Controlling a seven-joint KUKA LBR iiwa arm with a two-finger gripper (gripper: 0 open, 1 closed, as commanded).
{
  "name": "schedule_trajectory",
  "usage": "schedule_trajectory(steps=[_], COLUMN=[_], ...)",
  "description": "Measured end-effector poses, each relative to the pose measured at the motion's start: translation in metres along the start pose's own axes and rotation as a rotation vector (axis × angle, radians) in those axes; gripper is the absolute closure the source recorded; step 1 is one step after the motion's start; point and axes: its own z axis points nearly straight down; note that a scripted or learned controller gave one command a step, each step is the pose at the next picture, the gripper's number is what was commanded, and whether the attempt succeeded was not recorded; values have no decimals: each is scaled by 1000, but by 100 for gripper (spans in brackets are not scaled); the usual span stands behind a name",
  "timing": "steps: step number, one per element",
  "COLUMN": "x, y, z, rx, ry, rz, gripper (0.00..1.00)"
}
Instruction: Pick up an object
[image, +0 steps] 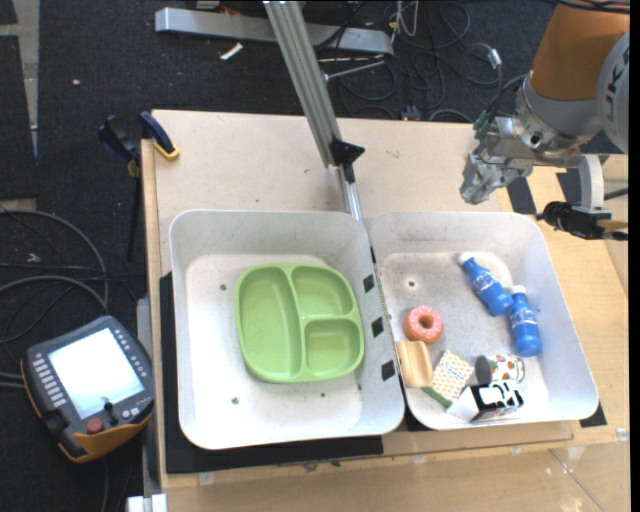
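The end effector (485, 183) hangs at about 2 o'clock in the view, above the bare surface (250, 160) just beyond the far rim of the right bin (560, 300); it is a grey metal cluster under the arm's orange band, nothing is seen between its fingers, and how far they are parted I cannot tell.

The right bin is shallow, white and matt with rounded corners; inside, at its 1 to 3 o'clock side, lie 2 blue bottles, the far bottle (486, 285) and the near bottle (525, 322), both smooth plastic with white caps, lying almost end to end; a pink ring-shaped doughnut (425, 323) lies near the bin's 9 o'clock edge; below it a tan block (414, 362) touches a patterned card (450, 375); a black-and-white box (497, 388) sits at 5 o'clock, close to the near rim.

The bin's far third is open, as is its middle.

The left bin (200, 300) holds a glossy green tray (300, 322) with 3 compartments and soft rounded edges, with white floor showing all round it; the 2 bins touch along their inner rims.
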Motion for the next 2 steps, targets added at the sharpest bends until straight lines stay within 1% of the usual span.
schedule_trajectory(steps=[1, 2], x=[45, 93], y=[-5, 5], z=[11, 27], rx=[8, 7], ry=[2, 2], rz=[-5, -6], gripper=[100, 100])
